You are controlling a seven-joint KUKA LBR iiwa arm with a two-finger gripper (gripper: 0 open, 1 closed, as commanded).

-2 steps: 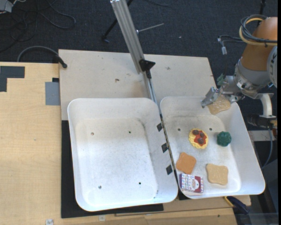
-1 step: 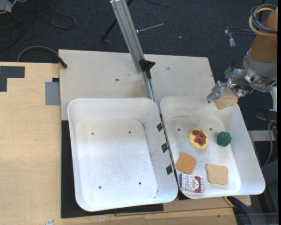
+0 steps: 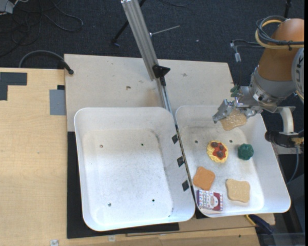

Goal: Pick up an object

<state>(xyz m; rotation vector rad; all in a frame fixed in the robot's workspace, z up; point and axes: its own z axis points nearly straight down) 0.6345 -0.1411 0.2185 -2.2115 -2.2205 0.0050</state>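
Item 1, bench & room: we log a pale board bench top (image 3: 118, 81) w/ a slanted silver aluminium rail (image 3: 143, 37) across it, a light wood panel (image 3: 25, 152) at left, dark carpet w/ loose black cables (image 3: 51, 9) behind, & two shallow white plastic bins, left bin (image 3: 92, 122) & right bin (image 3: 277, 188), touching at their inner edges. Item 2, right bin contents: round yellow-red pizza-like toy (image 3: 217, 151), dark green lumpy toy (image 3: 245, 151), orange square cracker-like piece (image 3: 204, 178), tan toast-shaped slice (image 3: 238, 190), red-white printed packet (image 3: 210, 200) at the near rim. Item 3, arm: the grey two-finger gripper (image 3: 230, 113) sits over the right bin's far end w/ a tan bread-like piece (image 3: 234, 121) pinched between its fingers, just above the bin floor as far as we can tell.
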